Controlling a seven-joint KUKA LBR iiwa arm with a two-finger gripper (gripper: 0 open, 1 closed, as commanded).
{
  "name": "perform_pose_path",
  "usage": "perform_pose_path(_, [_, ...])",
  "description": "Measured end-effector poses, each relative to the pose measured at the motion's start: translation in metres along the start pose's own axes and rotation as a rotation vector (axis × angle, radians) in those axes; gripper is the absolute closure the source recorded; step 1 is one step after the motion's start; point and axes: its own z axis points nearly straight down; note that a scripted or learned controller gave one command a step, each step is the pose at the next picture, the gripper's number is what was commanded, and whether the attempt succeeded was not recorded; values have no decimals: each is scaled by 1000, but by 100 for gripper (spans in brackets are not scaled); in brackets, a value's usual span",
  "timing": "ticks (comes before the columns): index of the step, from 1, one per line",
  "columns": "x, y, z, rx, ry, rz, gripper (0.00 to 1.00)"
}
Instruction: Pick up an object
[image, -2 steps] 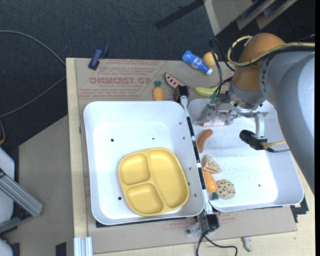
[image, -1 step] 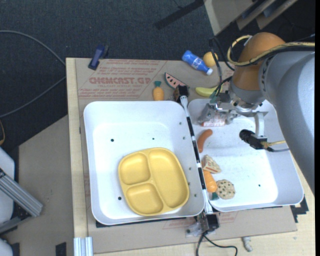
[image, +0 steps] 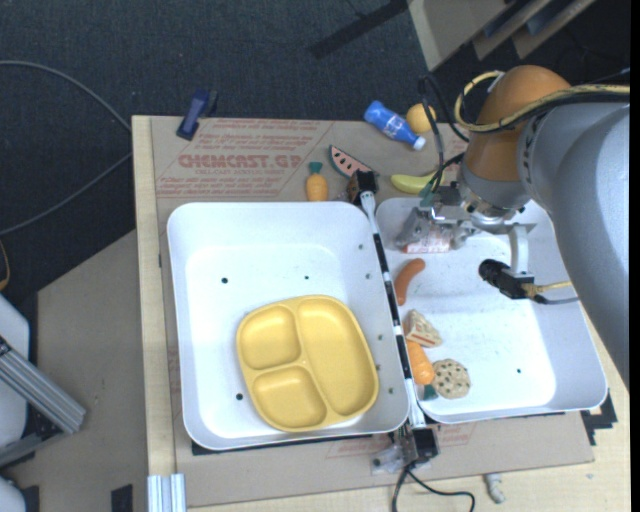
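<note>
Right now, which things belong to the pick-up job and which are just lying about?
Job:
gripper, low over the right bin
hot dog
sandwich
cookie

Lying about:
yellow tray in the left bin
blue bottle, banana, watermelon slice on the bench

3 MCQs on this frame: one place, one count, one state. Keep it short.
1. Where is the yellow tray?
A. left bin
B. right bin
C. on the cardboard

2. How many compartments does the tray have?
A. two
B. three
C. four

3. How does the hot dog lie?
A. on the tray
B. on the right bin floor, by the divider
C. outside the bins

Key: 1 A, it sits in the left bin; 2 B, ridges split it into three; 3 B, it rests loose in the right bin.
</note>
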Motion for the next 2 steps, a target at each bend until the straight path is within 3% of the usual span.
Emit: perform_pose_path(2, [1,-7,0,2,1,2,0])
